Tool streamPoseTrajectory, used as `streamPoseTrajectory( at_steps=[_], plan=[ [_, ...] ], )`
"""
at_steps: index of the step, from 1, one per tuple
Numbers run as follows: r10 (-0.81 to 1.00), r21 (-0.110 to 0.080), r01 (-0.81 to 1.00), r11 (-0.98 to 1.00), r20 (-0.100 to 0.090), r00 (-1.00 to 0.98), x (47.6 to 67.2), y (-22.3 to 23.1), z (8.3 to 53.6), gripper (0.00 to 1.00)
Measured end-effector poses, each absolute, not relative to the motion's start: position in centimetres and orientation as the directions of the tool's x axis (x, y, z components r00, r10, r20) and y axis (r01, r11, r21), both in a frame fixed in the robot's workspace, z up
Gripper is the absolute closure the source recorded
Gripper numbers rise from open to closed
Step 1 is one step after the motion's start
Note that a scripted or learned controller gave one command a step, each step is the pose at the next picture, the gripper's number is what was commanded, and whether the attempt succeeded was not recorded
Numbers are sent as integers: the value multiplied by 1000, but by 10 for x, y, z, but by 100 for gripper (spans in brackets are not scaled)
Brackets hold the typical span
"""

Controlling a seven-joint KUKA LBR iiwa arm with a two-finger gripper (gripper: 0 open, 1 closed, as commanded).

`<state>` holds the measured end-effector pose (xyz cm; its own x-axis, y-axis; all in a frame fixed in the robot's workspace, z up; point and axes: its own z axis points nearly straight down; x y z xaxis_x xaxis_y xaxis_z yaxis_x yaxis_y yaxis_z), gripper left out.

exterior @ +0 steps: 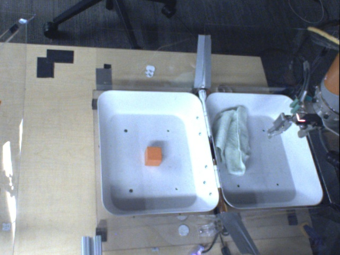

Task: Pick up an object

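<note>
Two white bins sit side by side on the pale wooden surface (53,158), meeting along a seam just right of the frame's centre. The left bin (114,195) holds an orange cube (153,156), lying flat on the bin floor a little left of the bin's middle, well apart from every wall. The right bin (303,193) holds a pale cloth (234,139), crumpled into a long bundle that runs from the upper part of the bin down toward its middle, close along the left wall by the seam.

The arm (329,89) comes in at the right edge of the frame, its orange band showing at the upper right. The claw (277,128) hangs over the right side of the right bin, pointing left toward the cloth but well apart from it. One thin finger (280,124) slants down to the left (a small red light glows just behind it on the wrist). Nothing lies between the fingers; how wide they stand I cannot tell from this angle.

A grey metal post (203,62) stands upright at the top of the seam. Black chair legs (114,1) spread across the dark carpet at the upper left.
</note>
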<state>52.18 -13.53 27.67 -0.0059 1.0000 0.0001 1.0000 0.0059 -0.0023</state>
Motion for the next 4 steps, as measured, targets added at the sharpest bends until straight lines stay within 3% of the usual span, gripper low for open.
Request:
streamPoseTrajectory(
  at_steps=[1,2,3,4],
  plan=[
    [982,-5,982,-187,0,187,574,-127,125,0],
    [983,12,983,-181,2,181,621,-146,90,0],
    [984,16,984,-176,5,176,624,-143,99,100],
    [1000,1,1000,-4,1,4,657,-48,192,100]
  ],
)
